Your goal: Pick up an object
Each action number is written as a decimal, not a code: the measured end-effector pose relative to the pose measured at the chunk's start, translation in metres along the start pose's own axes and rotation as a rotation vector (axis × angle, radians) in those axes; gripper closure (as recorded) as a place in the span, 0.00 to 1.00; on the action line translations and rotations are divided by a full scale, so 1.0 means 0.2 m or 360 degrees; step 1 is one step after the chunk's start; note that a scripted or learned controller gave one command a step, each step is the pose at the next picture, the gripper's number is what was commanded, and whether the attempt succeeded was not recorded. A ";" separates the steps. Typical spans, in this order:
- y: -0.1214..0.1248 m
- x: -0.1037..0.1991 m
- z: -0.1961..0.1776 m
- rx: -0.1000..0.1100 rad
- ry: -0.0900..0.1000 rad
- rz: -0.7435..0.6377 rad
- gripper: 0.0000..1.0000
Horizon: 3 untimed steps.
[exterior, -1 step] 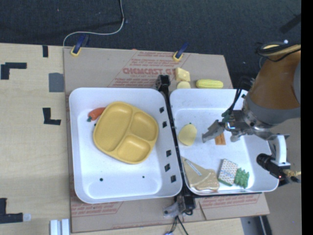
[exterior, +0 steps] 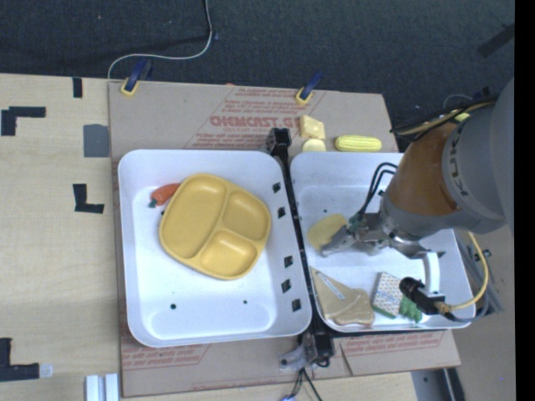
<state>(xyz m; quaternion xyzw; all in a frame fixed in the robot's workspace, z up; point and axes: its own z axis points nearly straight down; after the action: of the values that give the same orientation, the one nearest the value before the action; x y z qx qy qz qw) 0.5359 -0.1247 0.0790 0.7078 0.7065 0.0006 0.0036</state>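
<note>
Yellow round piece lies in my right bin, near its left wall, looking round with no clear long side. My arm comes in from three o'clock and bends down low. My gripper points toward nine o'clock, touching the piece's lower edge, and I cannot tell its state. At six o'clock lie a tan flat thing and a speckled sponge. White floor shows at twelve o'clock.
</note>
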 end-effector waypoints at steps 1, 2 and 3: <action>0.15 0.14 -0.03 0.0006 0.0004 -0.0007 0.00; 0.36 0.14 -0.03 0.0006 0.0006 -0.0007 0.00; 0.50 0.15 -0.03 0.0008 0.0007 -0.0006 0.00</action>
<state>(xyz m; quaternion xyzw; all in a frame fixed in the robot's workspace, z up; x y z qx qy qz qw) 0.6363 -0.0954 0.0846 0.7063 0.7079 0.0004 0.0004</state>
